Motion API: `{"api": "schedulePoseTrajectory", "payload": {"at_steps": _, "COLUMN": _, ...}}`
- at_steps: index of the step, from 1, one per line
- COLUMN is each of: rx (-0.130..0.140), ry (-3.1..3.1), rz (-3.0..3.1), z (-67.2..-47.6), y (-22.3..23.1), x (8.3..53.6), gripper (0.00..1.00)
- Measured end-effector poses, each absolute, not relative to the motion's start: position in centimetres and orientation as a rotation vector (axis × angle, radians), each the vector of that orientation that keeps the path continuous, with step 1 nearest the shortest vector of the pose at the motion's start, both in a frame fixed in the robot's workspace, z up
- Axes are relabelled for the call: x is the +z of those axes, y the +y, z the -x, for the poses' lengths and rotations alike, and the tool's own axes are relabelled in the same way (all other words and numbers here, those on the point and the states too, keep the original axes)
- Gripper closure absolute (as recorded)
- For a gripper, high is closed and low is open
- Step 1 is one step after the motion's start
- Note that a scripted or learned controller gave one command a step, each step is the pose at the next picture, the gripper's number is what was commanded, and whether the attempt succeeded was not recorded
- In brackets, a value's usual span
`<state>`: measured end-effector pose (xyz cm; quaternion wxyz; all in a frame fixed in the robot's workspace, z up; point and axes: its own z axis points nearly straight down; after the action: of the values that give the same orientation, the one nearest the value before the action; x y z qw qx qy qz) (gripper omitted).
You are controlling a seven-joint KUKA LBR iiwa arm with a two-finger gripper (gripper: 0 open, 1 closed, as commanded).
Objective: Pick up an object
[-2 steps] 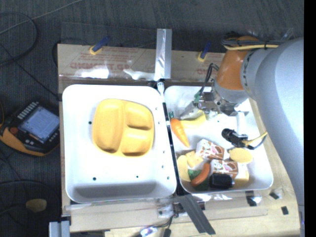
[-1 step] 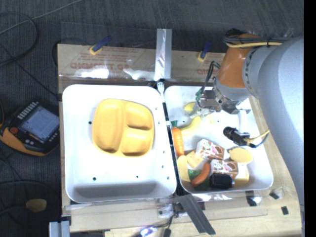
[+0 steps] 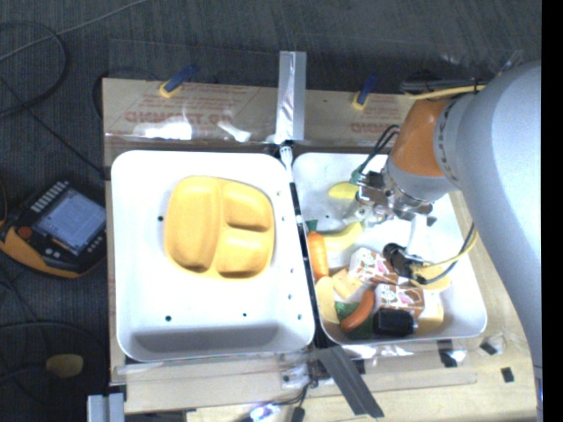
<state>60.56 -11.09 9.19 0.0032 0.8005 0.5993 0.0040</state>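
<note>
Two shallow white bins are sitting side by side on the tabletop (image 3: 132, 112). The left bin (image 3: 141, 323) is carrying a yellow divided tray (image 3: 218, 225) lying near its middle, well apart from the walls. The right bin (image 3: 466, 310) is holding a cluster of small things gathered toward its near side: an orange carrot-like piece (image 3: 318, 253) lying just beside the left wall, a red and green piece (image 3: 356, 312) near the front, a black block (image 3: 393, 323) just beside it, a patterned brown and white box (image 3: 391, 288) behind the block, and a pale yellow-green piece (image 3: 342, 192) lying farther back on its own.

The grey arm (image 3: 515, 192) is reaching in from the right, its orange band (image 3: 418, 141) showing above the wrist. The claw (image 3: 384, 202) is hanging over the back half of the right bin, just beside the pale yellow-green piece and behind the cluster. Whether the claw is spread or pressed together cannot be told from this angle, and nothing is visibly sitting between its tips. Black and yellow cables (image 3: 440, 266) are trailing from the wrist over the cluster.
</note>
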Motion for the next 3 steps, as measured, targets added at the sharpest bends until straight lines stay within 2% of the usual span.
{"api": "schedulePoseTrajectory", "payload": {"at_steps": 1, "rx": -0.006, "ry": 1.941, "rz": -2.468, "z": -64.8, "y": -6.2, "x": 18.4, "gripper": 1.00}}
{"api": "schedulePoseTrajectory", "payload": {"at_steps": 2, "rx": -0.008, "ry": 1.941, "rz": -2.468, "z": -64.8, "y": -6.2, "x": 18.3, "gripper": 0.00}}
{"api": "schedulePoseTrajectory", "payload": {"at_steps": 3, "rx": -0.008, "ry": 1.827, "rz": -2.556, "z": -61.5, "y": -6.7, "x": 18.3, "gripper": 0.00}}
